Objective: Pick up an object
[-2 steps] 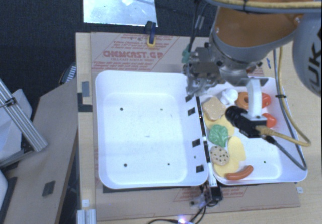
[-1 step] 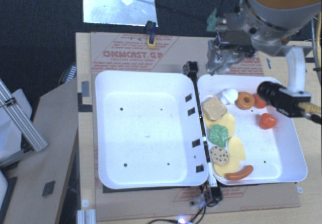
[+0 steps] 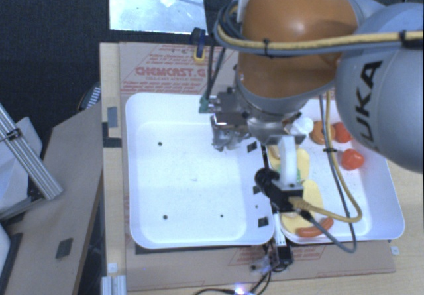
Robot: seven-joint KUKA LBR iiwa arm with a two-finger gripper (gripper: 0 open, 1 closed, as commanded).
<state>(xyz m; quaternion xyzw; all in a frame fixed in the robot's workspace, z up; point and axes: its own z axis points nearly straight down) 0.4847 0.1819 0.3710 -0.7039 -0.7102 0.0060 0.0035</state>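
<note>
The gripper (image 3: 227, 133) hangs over a shallow white bin (image 3: 165, 181) (open or shut, I cannot tell). Next it should go down to the small red round thing (image 3: 351, 159).

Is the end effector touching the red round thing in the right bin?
Apart. The camera view shows the end effector over the left bin, the red round thing lying far off in the right bin.

Smooth glossy white plastic bins (image 3: 185, 181)
</note>
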